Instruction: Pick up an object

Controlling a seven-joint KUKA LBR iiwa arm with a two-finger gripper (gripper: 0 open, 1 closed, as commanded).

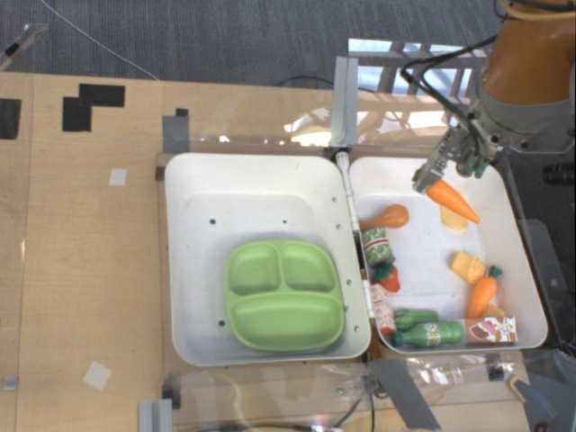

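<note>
**A:** What sits on the tabletop (81,268)?

**B:** Two shallow white bins side by side. The left bin (193,196) holds a green divided plate (283,295). The right bin (513,241) holds toy food: an orange carrot (457,205) near the far right corner, an orange pear-like piece (389,216), a small can (374,239), a cheese wedge (466,266), a second carrot (482,295), a green bottle (430,333) and a small carton (491,329) along the near wall.

**A:** And the arm?

**B:** It reaches in from the right (orange band showing). The jaws (443,171) hang just above the far carrot's thick end, close to touching; whether they are spread or closed, I cannot tell.
</note>
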